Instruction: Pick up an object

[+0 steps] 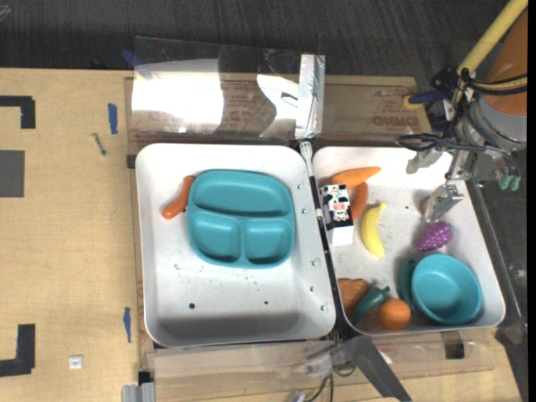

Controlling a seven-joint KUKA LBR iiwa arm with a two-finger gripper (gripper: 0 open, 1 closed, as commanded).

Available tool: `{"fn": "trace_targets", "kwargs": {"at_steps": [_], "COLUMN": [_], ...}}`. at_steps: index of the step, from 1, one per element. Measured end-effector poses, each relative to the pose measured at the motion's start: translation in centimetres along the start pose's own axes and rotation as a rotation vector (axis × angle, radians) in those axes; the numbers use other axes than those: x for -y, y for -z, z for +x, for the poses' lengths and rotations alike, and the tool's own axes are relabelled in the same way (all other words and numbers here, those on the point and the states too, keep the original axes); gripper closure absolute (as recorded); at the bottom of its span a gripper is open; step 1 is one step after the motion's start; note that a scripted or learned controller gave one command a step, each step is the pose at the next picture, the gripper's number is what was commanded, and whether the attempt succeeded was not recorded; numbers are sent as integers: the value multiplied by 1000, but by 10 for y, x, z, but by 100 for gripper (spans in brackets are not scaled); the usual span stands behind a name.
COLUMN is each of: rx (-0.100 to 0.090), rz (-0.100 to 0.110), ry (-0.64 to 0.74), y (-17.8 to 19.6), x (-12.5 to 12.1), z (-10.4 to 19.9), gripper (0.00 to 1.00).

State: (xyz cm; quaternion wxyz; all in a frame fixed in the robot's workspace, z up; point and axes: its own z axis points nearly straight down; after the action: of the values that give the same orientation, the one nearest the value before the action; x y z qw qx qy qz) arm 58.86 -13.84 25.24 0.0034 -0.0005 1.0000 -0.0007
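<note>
My gripper [440, 203] hangs over the right bin [492, 249] near its far right side, just above a purple bunch of grapes [434, 237]. Nothing shows in its grasp. In the same bin lie a yellow banana [372, 229], an orange carrot [355, 176], a small black-and-white carton [337, 208], a teal bowl [445, 287], an orange fruit [394, 312] and a brown bread piece [353, 292].
The left bin [159, 291] holds a teal divided plate [241, 217] with an orange sausage-like piece [177, 198] beside its left edge. A clear plastic panel [243, 99] stands behind the bins. The bin walls meet in the middle.
</note>
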Motion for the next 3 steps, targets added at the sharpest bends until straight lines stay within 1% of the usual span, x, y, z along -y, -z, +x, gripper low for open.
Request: {"fn": "trace_targets", "kwargs": {"at_steps": [1,2,3], "rx": [-4,1,2], "rz": [-1,-2,2], "ry": [-129,-86,-50], "y": [-156,-161,-163], "x": [9,-33,9], "z": [81,17,108], "gripper": [0,0,0]}}
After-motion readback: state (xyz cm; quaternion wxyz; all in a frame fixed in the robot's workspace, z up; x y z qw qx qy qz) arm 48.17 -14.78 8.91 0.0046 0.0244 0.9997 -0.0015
